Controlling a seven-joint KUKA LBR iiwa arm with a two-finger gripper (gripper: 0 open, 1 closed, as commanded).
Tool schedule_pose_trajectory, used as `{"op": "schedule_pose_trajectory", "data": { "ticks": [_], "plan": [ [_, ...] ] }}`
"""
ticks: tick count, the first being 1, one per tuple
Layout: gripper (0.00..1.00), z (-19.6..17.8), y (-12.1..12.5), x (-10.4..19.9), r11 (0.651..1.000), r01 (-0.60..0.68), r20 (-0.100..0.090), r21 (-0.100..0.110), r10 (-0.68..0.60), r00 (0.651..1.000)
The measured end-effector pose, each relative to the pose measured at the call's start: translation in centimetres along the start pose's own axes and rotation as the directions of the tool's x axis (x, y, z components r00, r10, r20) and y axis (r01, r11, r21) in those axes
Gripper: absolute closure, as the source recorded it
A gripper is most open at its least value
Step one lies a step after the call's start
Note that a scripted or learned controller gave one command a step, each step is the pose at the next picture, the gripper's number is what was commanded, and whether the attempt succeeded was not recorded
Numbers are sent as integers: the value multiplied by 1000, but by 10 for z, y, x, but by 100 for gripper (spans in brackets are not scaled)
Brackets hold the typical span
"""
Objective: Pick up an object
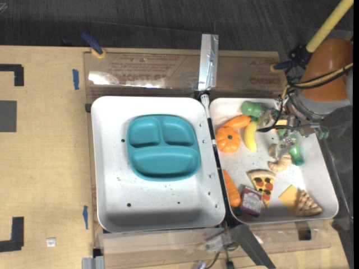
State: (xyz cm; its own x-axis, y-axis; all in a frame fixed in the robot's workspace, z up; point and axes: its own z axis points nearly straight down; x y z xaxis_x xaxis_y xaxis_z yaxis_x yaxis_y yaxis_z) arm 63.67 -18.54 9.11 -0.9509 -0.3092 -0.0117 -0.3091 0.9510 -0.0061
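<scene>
Two white bins side by side on the bench (45, 167). Left bin (106, 206): teal divided plate (163, 147) near its middle, bare white floor all around it out to the rim. Right bin (328, 178): cluttered with toy food. Orange pumpkin (228, 139) against the shared divider, carrot (239, 121) just above it, banana (250, 136) just right of it, green pepper (253, 109) near the bin's top edge. Pizza slice (262, 182) below the pumpkin, purple block (251, 201) just under the slice, long orange piece (231, 188) along the divider. Cheese wedge (289, 195) and ridged pastry (308, 204) toward the bottom-right rim. Croissant (280, 162) mid-bin. Hand (289, 140) low in the bin right of the banana, just above the croissant, green piece (297, 153) at its tip; open or closed: cannot tell, wires and wrist in the way. Small bare patch between pumpkin and croissant; little room elsewhere.
</scene>
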Motion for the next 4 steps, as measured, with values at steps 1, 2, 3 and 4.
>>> {"op": "schedule_pose_trajectory", "data": {
  "ticks": [1, 2, 3, 4],
  "plan": [
    [0, 4, -30, -11, 974, 224, 2, -21, -224, 975],
    [0, 2, 20, -33, 965, 264, -20, -3, -264, 964],
    [100, -13, 24, -42, 965, 263, 8, 5, -263, 965],
    [0, -11, 25, -41, 965, 263, 5, 3, -263, 965]
  ]
}}
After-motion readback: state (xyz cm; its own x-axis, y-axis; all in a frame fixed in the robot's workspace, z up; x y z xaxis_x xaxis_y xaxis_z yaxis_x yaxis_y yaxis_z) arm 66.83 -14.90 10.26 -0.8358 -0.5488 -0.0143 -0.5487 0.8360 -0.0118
